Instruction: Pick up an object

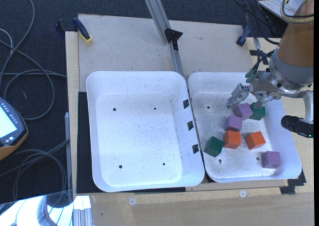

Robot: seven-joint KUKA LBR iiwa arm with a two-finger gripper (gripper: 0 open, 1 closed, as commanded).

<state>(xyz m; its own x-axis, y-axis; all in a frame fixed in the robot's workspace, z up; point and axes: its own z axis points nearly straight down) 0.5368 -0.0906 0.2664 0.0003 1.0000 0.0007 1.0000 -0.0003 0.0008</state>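
Crowded under the gripper (247, 98) in the right bin (289, 170): a purple block (242, 111) just below the fingertips, a green block (257, 113) beside it. Further below, another purple block (233, 122), two orange blocks (232, 139) (254, 139), a green block (214, 146) and a third purple one (270, 159). Fingers spread, holding nothing.

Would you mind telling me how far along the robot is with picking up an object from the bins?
Done: the arm has reached over the right bin, and its gripper sits low above the cluster of blocks. In hand: it is closest to a purple block, with a green block beside it, but no block is visibly between its fingers. Left: closing on a block and lifting it; all blocks appear to lie on the bin floor.
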